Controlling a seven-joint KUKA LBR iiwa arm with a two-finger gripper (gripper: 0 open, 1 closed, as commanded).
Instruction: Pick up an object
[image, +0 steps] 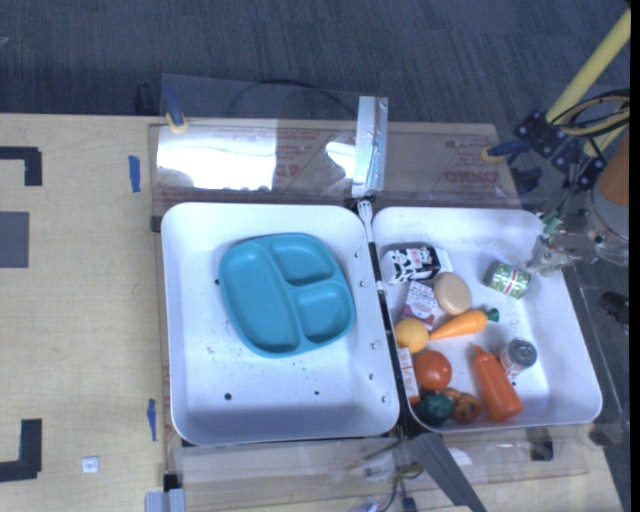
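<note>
Here, gripper (556, 252) at the right bin's (560, 405) far right edge, jaw state impossible to tell, small green can (508, 280) just beside it, toy carrot (461, 324) mid-bin, blue divided plate (287, 293) in the left bin (190, 330).

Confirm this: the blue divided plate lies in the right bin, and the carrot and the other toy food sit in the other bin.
Not right. The camera view shows the blue divided plate in the left bin; the carrot and the other toy food sit in the right bin.
</note>
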